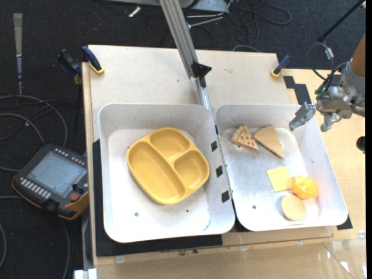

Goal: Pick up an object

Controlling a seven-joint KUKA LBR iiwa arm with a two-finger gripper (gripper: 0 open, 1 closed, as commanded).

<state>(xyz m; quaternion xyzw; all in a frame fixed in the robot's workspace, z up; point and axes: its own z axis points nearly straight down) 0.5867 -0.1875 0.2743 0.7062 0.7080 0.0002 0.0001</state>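
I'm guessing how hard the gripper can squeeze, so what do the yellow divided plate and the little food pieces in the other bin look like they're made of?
The yellow divided plate looks like moulded plastic: one even colour, a soft sheen, rounded compartment ridges. The waffle piece, tan wedge, yellow square, orange lump and pale disc look like toy food, probably plastic or rubber, with flat colours and clean edges; how hard they are cannot be told.
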